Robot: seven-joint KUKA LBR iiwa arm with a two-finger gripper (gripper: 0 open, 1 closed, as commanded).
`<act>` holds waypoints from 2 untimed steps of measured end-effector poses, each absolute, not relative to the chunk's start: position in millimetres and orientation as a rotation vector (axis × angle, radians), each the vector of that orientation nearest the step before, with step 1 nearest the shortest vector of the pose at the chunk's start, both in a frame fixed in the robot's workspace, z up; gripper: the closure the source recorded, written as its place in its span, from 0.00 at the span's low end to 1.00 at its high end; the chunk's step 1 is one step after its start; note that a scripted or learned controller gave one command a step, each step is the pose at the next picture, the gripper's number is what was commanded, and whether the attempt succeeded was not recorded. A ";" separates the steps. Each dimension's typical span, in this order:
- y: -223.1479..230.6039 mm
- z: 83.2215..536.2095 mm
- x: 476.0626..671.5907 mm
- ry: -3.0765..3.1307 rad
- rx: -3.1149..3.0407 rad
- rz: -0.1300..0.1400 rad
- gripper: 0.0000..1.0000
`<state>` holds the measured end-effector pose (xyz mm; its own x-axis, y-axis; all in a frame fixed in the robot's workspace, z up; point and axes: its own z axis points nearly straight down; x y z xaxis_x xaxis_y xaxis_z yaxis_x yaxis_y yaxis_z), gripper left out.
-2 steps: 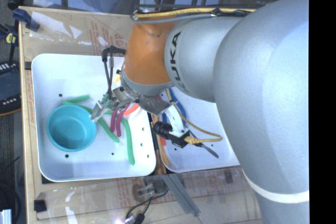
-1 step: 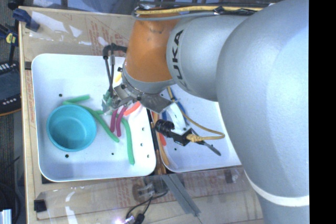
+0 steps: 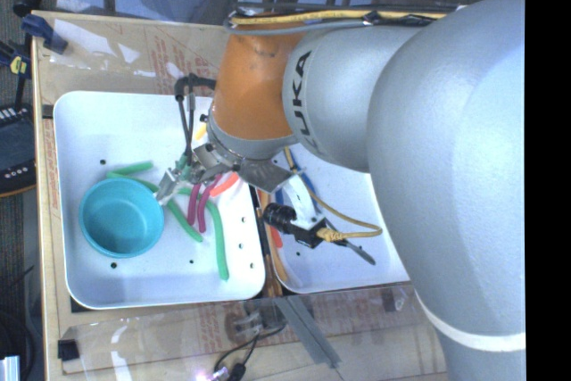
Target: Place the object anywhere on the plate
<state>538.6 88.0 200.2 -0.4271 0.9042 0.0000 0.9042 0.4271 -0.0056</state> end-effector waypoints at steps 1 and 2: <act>88.1 209.7 539.3 -2.653 -1.677 0.009 1.00; 88.2 209.7 539.3 -2.654 -1.676 0.010 0.00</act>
